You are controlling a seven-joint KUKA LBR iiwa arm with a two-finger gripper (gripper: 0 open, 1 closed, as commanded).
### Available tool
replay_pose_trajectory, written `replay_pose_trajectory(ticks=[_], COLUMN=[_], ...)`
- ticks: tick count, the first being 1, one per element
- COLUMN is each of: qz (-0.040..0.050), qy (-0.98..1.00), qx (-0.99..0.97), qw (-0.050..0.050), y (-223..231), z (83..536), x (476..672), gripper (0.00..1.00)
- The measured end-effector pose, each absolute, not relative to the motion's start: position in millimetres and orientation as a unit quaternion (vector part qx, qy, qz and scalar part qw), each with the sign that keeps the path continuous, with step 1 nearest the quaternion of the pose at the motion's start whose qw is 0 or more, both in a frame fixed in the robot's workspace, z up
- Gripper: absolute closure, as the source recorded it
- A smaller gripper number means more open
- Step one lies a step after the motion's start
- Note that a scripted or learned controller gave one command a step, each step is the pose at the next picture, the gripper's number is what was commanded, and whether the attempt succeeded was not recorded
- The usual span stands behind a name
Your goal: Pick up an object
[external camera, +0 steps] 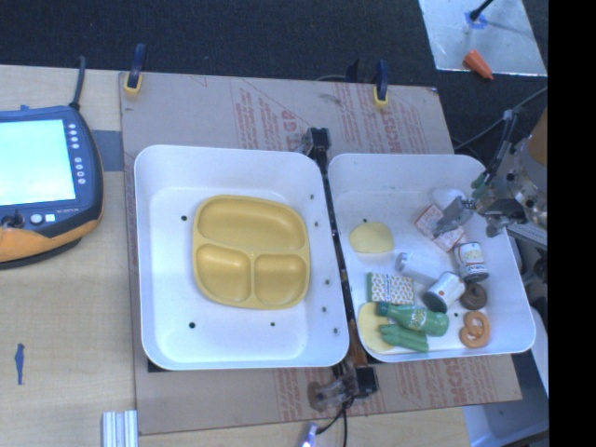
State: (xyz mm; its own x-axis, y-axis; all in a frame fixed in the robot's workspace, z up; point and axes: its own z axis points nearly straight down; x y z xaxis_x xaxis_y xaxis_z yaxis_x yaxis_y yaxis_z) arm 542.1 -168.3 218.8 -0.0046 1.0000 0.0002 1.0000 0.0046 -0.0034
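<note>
Step in hand: approach, nothing lifted yet. Far left of the fingers (458, 214), a smooth yellow moulded plastic compartment tray (250, 250) lies in the left white bin (158, 333). Just left and below, a pale yellow disc (372, 238). The fingers stand narrowly parted, holding nothing, touching a crumpled red-and-white packet (438, 223). Next: settle, close squarely.

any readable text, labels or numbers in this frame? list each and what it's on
Nothing reads cleanly.
Cardboard sheet under the bins: red repeated print, too blurred to read.
Small can: label too small.
Red-and-white packet: print too small.
Patterned green packet: no legible words.
Pendant screen: washed out white.
</note>
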Motion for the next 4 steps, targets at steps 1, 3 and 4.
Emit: replay_pose_trajectory(ticks=[1, 3, 4], qz=[-0.0019, -0.0029, -0.0027], qy=[-0.709, -0.709, -0.708], qx=[-0.705, -0.706, -0.706], qw=[-0.005, -0.009, -0.005], y=[-100.1, -102.8, -108.2], z=[105.9, 102.8, 100.3], x=[510.4, 643.2, 647.7], gripper=[0.0, 0.0, 0.0])
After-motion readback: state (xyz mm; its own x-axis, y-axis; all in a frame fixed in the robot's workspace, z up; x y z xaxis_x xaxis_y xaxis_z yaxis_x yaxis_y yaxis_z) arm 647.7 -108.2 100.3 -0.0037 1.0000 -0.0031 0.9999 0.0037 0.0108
